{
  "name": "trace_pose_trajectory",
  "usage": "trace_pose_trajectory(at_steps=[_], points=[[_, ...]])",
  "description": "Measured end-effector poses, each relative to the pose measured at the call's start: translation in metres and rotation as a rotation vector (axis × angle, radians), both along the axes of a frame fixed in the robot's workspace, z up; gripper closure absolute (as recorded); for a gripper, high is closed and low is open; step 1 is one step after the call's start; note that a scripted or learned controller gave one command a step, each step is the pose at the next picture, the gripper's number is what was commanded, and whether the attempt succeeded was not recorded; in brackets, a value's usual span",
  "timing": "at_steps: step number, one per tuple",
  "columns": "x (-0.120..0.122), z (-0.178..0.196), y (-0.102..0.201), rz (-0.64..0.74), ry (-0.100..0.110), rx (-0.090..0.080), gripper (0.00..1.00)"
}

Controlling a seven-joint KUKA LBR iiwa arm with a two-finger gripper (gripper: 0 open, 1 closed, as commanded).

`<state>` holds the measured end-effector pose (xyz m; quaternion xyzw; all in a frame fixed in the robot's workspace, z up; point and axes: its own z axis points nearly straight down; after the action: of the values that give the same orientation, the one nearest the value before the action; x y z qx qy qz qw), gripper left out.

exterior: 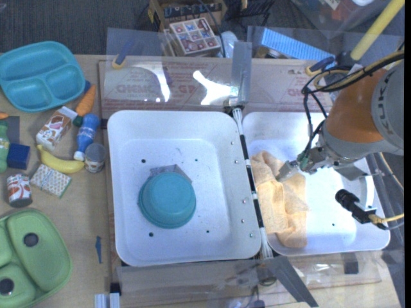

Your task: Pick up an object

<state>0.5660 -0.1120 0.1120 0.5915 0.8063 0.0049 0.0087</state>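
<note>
Crumpled pale-yellow cloth [282,204] in the right-hand shallow white bin [334,231], bunched along its 9 o'clock wall and running down to about 7 o'clock. Looks the likeliest pick.

Jaws down at the cloth's 2 o'clock edge, at or touching the fabric. Can't tell how far open they are, nor whether any cloth is between them. Grey arm with orange band [359,117] comes in from 3 o'clock.

Risks, as I judge them:
- Contact is at the fringe, so a closing grip may catch one thin fold and let it slide out on the lift.
- Limp cloth will trail; a hanging end could drag on the divider between the bins or flop into the left-hand white bin [128,147].
- Pressing too low would pinch against the bin floor.

Room: bare bin floor from the cloth out to 3 and 5 o'clock, free for a sideways shift. Tight at 9 o'clock, cloth against the wall.

Left bin: upturned teal plastic bowl [167,201], well apart. Small clutter on the tabletop [87,194] beyond, out of the way.
</note>
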Motion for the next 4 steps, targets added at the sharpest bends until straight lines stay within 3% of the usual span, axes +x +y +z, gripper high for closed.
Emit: trace_pose_trajectory(at_steps=[1, 2, 3, 4], points=[[-0.005, -0.02, 0.007, 0.032, 0.006, -0.001, 0.0], [-0.003, -0.009, 0.008, 0.031, 0.001, 0.001, 1.0], [-0.003, -0.009, 0.008, 0.03, 0.001, 0.001, 0.0], [-0.013, -0.019, 0.008, -0.049, 0.001, 0.002, 0.0]])
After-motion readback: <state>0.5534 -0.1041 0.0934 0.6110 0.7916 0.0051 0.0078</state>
